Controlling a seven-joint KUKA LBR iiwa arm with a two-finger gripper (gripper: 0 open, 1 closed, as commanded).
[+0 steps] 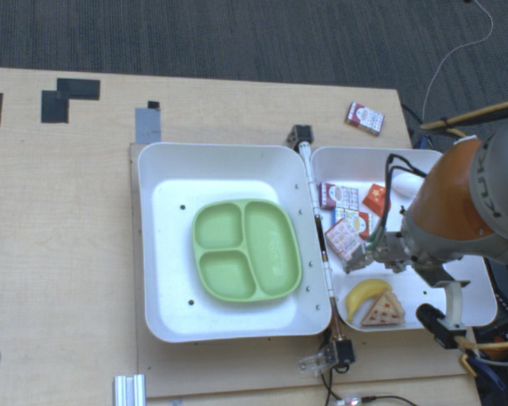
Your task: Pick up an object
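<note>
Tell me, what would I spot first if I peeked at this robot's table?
Probably the big green plate with three sections, lying in the left white bin. Next, the grey and orange arm reaching from the right over the right bin, where a banana, a sandwich wedge and small cartons lie.

At the right of the frame the arm (483, 201) shows a bulky grey shell with a broad orange band, rounded like a barrel. A thin black cable loops off its upper left side. Lower down, the gripper (364, 259) is darker grey metal, blocky and angular.
</note>
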